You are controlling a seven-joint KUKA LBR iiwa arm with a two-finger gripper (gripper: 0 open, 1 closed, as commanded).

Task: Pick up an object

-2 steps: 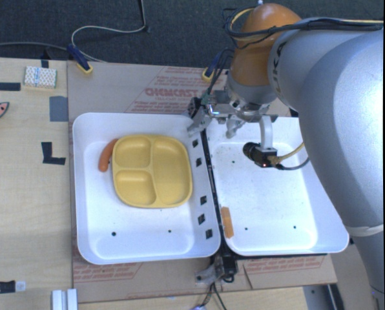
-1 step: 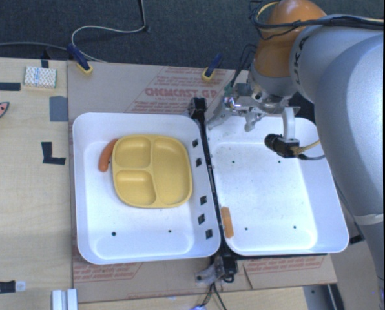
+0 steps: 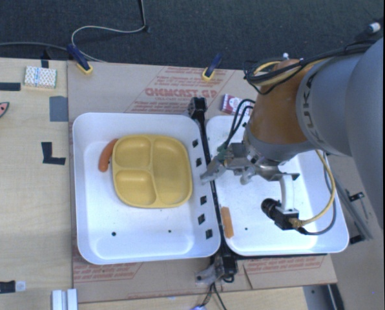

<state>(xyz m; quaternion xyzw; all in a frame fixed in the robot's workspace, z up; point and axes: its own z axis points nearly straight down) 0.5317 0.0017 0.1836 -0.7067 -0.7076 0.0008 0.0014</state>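
Cardboard [image 3: 147, 271] with red print lies under both bins at the bottom of the frame. On it, the left bin [image 3: 141, 241] fills the lower middle and the right bin [image 3: 322, 245] sits just beside it, toward the lower right, with a row of black clips [image 3: 205, 200] along the seam between them.

In the right bin's lower left corner, close to that seam, lies a small orange stick [image 3: 226, 221], free of everything around it. To its right a black fitting [image 3: 280, 213] with a yellow hose hangs from the wrist, over the bin floor.

Higher up, a yellow divided plate [image 3: 152, 171] lies flat in the middle of the left bin, and an orange sausage [image 3: 104, 155] rests against its left edge.

The gripper [image 3: 212, 170] is at the seam between the bins, above the stick in the frame and right of the plate. Whether it is open or closed cannot be told from this angle, and nothing is seen held in it. The arm [image 3: 289, 108], with its orange band, covers the upper part of the right bin.

Beyond the bins, a small red and white box [image 3: 229, 103] lies on the cardboard. A yellow clip [image 3: 212, 70] and a blue and yellow clip [image 3: 79, 58] grip its top edge, and dark carpet [image 3: 244, 11] runs across the top.
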